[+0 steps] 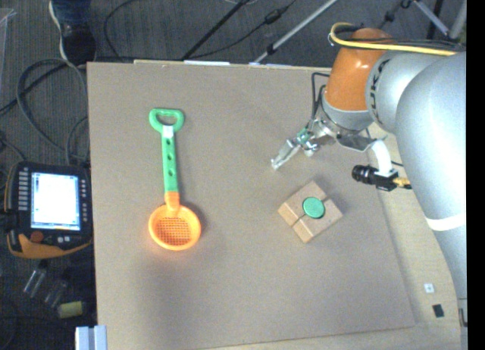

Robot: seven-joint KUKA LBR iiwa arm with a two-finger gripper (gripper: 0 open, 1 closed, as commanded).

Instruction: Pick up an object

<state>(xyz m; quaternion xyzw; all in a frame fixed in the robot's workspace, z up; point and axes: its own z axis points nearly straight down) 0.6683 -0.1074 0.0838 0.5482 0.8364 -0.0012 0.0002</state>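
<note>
A toy strainer spoon (173,189) with a green handle and an orange mesh bowl lies on the left of the tan surface, handle pointing away. A small wooden block with a round green button (310,210) rests right of centre. My gripper (280,155) hangs from the orange-banded wrist (352,79), pointing down and left, above and slightly left of the block. It is open with nothing between its fingers and stands apart from both objects.
The tan board (242,280) covers the work area, with bare room at its centre and front. The grey arm (436,136) fills the right side. A pendant with a lit screen (53,201) and cables lie off the board's left edge.
</note>
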